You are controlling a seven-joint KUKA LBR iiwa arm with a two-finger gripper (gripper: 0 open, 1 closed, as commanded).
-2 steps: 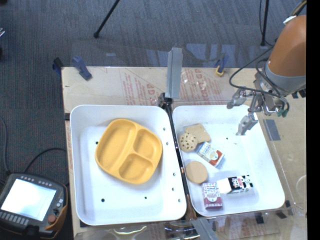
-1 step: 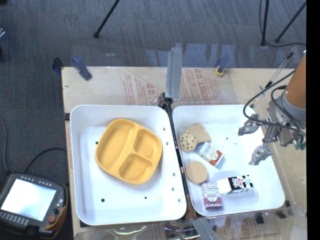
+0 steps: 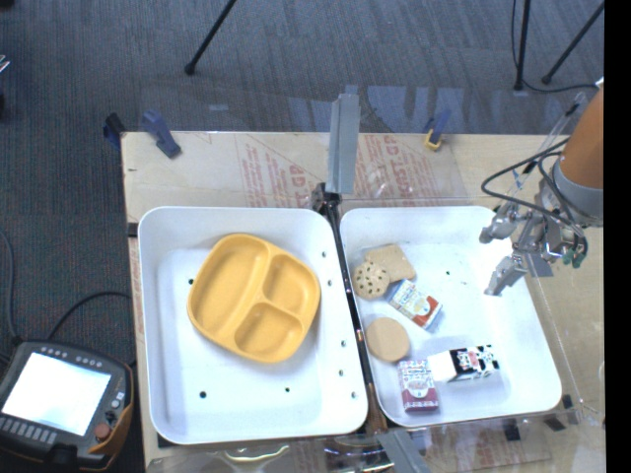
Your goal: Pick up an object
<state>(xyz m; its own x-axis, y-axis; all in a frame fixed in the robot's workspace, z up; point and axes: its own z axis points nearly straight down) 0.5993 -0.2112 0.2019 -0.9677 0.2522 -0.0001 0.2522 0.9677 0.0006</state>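
The tool (image 3: pixel 515 264) hangs over the right edge of the right bin (image 3: pixel 513 363), at the end of the grey arm (image 3: pixel 582 180) that comes in from the right with cables looping around its wrist. Its two fingers (image 3: pixel 501 278) point down toward the bin floor and look slightly parted, with nothing between them. The things to pick lie in the left and lower parts of that bin, well apart from the tool: a chocolate-chip cookie (image 3: pixel 371 279) touching a tan cracker (image 3: pixel 390 261) just behind it, a small white and orange carton (image 3: pixel 415 304) beside them, a round plain biscuit (image 3: pixel 387 339) below, a red and white packet (image 3: pixel 418 384) near the front rim, and a black and white box (image 3: pixel 467 364) to its right. The left bin (image 3: pixel 168 402) carries a yellow divided plate (image 3: pixel 254 297), lying flat and turned at a slant. Both bins sit side by side on the desk (image 3: pixel 266 170), and a teach pendant (image 3: pixel 61 394) rests on the floor at the lower left.
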